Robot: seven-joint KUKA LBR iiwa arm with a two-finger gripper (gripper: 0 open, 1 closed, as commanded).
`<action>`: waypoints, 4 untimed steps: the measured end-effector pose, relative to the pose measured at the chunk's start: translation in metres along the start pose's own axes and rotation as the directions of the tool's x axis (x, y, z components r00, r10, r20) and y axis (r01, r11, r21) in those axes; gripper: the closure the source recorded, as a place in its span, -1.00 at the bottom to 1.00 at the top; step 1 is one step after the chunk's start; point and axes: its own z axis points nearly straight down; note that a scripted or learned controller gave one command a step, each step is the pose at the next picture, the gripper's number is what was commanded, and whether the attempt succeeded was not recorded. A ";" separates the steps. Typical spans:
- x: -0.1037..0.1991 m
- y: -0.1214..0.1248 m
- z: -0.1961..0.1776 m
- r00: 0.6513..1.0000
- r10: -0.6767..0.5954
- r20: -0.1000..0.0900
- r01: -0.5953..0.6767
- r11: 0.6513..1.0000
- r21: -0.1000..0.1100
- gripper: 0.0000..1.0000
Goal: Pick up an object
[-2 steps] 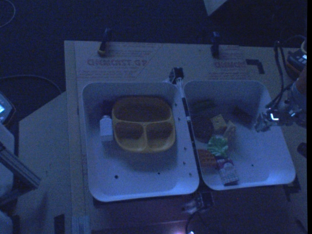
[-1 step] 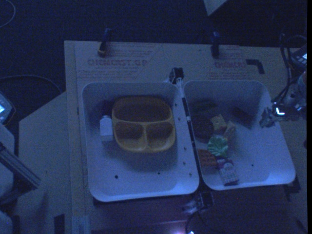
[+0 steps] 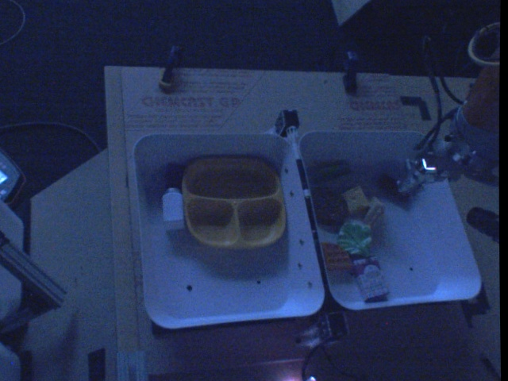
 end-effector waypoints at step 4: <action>0.051 0.065 0.006 1.000 0.003 0.001 -0.003 1.000 0.001 1.00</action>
